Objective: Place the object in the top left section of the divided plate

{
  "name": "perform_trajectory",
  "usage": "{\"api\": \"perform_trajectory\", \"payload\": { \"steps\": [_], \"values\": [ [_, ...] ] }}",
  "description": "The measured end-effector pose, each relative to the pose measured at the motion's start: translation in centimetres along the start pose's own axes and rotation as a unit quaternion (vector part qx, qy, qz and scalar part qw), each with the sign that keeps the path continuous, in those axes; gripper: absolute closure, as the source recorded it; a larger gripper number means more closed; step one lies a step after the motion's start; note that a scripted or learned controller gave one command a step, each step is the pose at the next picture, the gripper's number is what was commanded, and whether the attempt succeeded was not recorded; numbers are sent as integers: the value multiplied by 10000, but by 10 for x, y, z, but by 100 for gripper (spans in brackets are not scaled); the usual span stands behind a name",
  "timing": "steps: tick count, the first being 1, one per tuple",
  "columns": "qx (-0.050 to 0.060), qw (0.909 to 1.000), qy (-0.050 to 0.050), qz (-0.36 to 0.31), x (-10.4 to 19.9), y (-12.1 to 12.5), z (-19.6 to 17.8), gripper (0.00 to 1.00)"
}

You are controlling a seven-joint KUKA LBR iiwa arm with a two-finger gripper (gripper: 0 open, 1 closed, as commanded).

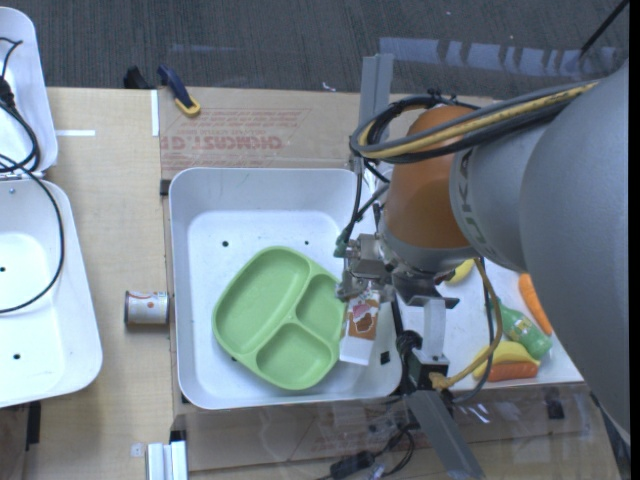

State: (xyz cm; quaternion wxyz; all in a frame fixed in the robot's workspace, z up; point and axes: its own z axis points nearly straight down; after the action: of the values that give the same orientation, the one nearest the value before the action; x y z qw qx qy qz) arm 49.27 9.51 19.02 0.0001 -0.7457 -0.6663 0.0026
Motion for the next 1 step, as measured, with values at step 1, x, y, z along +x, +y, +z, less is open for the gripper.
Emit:
{"api": "perform_trajectory", "payload": {
  "steps": [1],
  "values": [
    [1,10000,-1,-4,0,0,0,0]
  ]
}}
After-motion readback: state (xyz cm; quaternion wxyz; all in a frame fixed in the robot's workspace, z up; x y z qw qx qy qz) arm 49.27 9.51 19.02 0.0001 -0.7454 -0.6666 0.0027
